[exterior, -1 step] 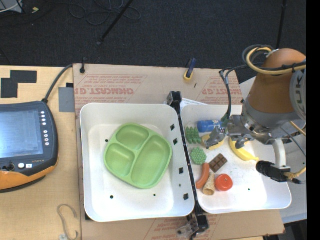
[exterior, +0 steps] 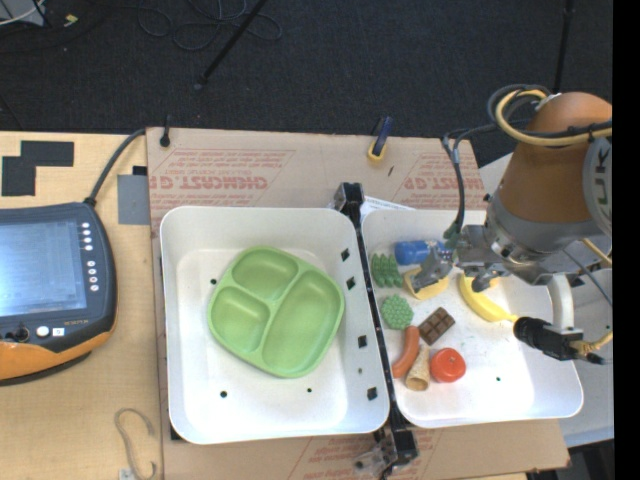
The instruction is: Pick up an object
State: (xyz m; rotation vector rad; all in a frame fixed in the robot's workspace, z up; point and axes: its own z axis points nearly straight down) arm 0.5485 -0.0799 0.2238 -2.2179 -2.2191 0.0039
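The right bin (exterior: 505, 400) holds several toy foods. A blue piece (exterior: 410, 252), a green leafy piece (exterior: 386, 268) and a yellow wedge (exterior: 430, 287) lie near its far left. A banana (exterior: 486, 304) lies in the middle. A green round piece (exterior: 397, 312), a brown chocolate square (exterior: 436, 325), an orange carrot (exterior: 408, 350), a red tomato (exterior: 448, 365) and a cone (exterior: 418, 377) lie toward the front left. My gripper (exterior: 446, 258) hangs low just right of the blue piece and above the yellow wedge. Its tips are hidden among the parts.
The left bin (exterior: 172, 318) holds a green divided plate (exterior: 277, 310). A black divider (exterior: 362, 308) runs between the bins. A teach pendant (exterior: 45, 278) lies on the bench at the far left. Open bin floor lies at the front right of the right bin.
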